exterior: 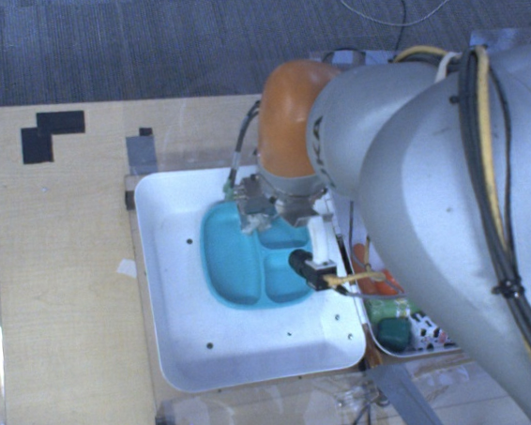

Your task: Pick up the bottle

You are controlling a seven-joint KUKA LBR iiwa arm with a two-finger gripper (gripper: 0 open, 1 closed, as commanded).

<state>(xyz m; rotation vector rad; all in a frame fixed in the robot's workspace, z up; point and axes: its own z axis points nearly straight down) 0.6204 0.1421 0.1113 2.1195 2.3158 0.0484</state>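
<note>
My arm point(433, 189) takes up most of the view's right and covers much of the right-hand bin point(398, 354). The left-hand bin point(182, 357) holds a blue divided tray point(233, 267), and my gripper point(252, 216) hangs over the tray's upper edge. I cannot tell whether it is open or closed.

In the strip of the right-hand bin beside my arm lie an orange thing point(383, 285), a dark green thing point(392, 332) and a black-and-white spotted thing point(431, 334), packed close together. I take the dark green thing for the bottle, though I cannot be sure.

It is probably light, stiff plastic with a smooth, round body that would slip or roll. I would close across its middle, square to its long axis.
</note>
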